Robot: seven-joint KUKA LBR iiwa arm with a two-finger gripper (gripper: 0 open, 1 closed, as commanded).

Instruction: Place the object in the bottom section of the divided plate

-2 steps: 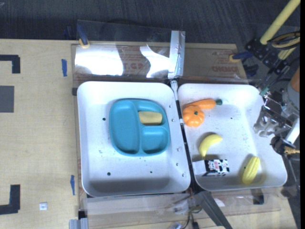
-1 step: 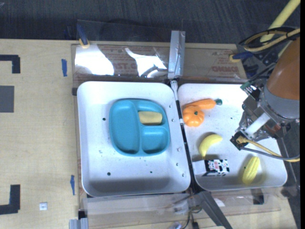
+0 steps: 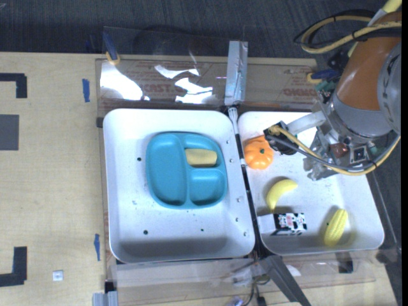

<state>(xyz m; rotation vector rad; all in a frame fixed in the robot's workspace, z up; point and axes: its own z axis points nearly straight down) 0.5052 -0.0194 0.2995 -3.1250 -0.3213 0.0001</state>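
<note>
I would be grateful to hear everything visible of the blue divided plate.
The blue divided plate looks like smooth plastic, rounded in outline, with ridges parting one large compartment on its left from two smaller ones on its right. It lies flat near the middle of the shallow white left bin. A pale yellow block rests in its upper right compartment.

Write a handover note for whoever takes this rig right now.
Gripper: over the right white bin, grip unclear.
Blue divided plastic plate sits in the left white bin; a pale yellow block lies in its upper right section.
Orange toy pumpkin, yellow banana-shaped piece, yellow oval piece, black-and-white toy: all in the right bin.
Not yet done: an object into the plate's lower section.
</note>
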